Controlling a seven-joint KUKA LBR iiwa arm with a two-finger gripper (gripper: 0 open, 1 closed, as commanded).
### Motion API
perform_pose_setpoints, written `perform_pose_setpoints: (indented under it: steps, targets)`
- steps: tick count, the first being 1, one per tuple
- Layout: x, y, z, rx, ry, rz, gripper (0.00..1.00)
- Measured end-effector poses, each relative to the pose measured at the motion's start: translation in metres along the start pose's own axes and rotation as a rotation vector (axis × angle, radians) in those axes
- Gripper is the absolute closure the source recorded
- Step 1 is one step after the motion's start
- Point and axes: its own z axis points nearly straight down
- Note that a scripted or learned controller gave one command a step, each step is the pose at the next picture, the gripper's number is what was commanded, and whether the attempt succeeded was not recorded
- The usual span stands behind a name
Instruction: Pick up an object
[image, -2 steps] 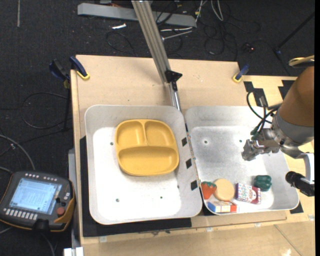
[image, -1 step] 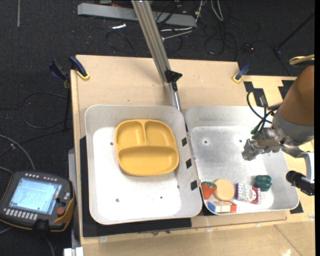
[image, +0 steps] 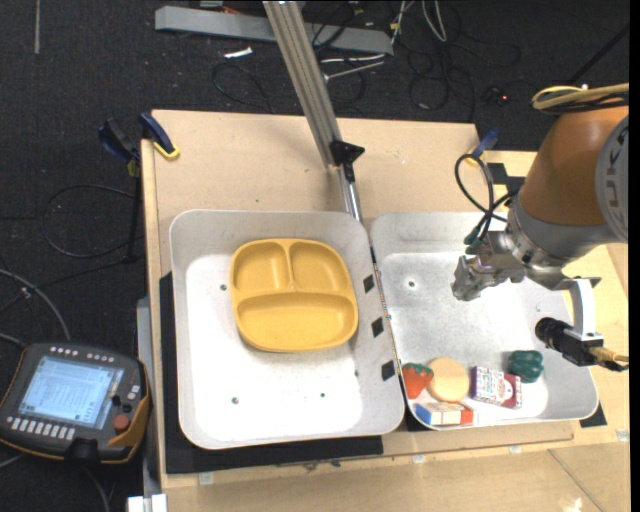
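My gripper (image: 468, 281) hangs over the middle of the right bin (image: 420, 250), above bare bin floor. Along that bin's near edge lies a cluster of small objects: a red and orange toy (image: 417, 378), a tan round bun-like piece (image: 449, 380), a red and white packet (image: 497, 386), a flat white and blue item (image: 445, 413) and a dark green object (image: 526, 364). The gripper is well above and behind this cluster, touching none of them.
A yellow divided plate (image: 294, 294) lies in the left bin (image: 200, 400). A metal pole (image: 312, 85) slants in from the back to the seam between the bins. A teach pendant (image: 70, 400) sits left of the bench. A black fitting (image: 562, 340) juts over the right bin's right edge.
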Motion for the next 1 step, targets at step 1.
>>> perform_pose_setpoints:
  steps: [1]
  targets:
    - [0.0500,0.0138,-0.0109,0.002,0.001,-0.001,1.00]
